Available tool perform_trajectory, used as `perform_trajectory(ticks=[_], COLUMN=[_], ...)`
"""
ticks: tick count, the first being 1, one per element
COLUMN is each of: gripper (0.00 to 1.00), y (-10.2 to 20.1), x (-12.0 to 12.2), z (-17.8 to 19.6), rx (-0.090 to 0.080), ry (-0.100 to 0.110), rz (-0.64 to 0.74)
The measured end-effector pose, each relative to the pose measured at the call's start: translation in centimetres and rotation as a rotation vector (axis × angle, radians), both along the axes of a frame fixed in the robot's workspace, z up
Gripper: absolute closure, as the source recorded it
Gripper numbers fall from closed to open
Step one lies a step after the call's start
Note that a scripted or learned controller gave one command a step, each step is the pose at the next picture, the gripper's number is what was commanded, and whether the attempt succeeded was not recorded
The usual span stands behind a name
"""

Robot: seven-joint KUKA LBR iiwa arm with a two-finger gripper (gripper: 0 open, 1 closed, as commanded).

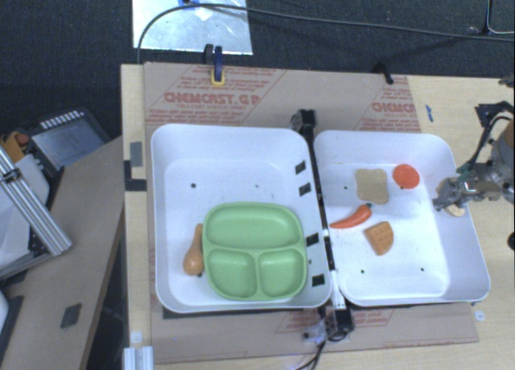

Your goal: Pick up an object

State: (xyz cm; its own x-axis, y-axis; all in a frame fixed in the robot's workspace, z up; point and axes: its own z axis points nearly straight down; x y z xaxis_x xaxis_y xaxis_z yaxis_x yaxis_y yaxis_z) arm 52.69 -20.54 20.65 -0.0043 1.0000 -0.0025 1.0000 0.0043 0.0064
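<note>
Two white bins: left bin (173, 151) with one green divided plate (254, 249) and one tan drumstick (195, 252); right bin (426, 280) with one tan slice (372, 186), one orange ball (406, 175), one red pepper (352, 217), one orange wedge (379, 237); gripper (452, 196) at right rim, grip unclear

In the right bin you see four loose pieces lying flat near its middle: a tan square slice (372, 185), a round orange-red ball (406, 175) just right of it, a curved red-orange pepper (352, 217) below, and a golden-brown wedge (379, 237) lower still, all apart.
</note>
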Motion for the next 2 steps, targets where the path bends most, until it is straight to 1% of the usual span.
perform_trajectory(ticks=[1, 2], gripper=[1.0, 1.0], y=[4.5, 9.5], x=[0.0, -0.3], z=[0.9, 0.1], rx=[0.004, 0.004], ry=[0.004, 0.005], rz=[0.004, 0.005])
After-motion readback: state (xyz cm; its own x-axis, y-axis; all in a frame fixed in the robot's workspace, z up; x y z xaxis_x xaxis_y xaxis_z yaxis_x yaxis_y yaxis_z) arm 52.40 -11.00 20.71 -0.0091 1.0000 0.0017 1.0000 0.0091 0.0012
